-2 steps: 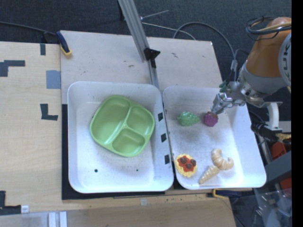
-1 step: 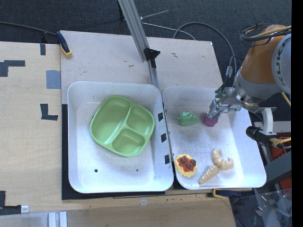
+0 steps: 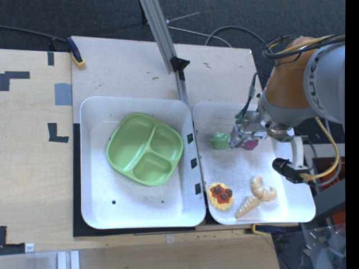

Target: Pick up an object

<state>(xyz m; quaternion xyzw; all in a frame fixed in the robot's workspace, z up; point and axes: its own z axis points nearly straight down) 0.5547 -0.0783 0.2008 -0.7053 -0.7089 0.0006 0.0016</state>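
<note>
My gripper (image 3: 240,139) hangs low over the upper part of the right bin (image 3: 291,206). A green toy (image 3: 220,140) lies just to its left, close to the fingers. A small purple object (image 3: 251,144) sits right beside the fingertips on the other side, partly hidden by them. Nearer the front of this bin lie a yellow tart with red berries (image 3: 220,195) and a cream croissant-like pastry (image 3: 258,195). I cannot make out whether anything is between the fingers.
The left bin (image 3: 92,167) holds a green divided plate (image 3: 145,148). A grey metal pole (image 3: 162,32) slants down to the wall between the bins. Cables run along the arm at the right.
</note>
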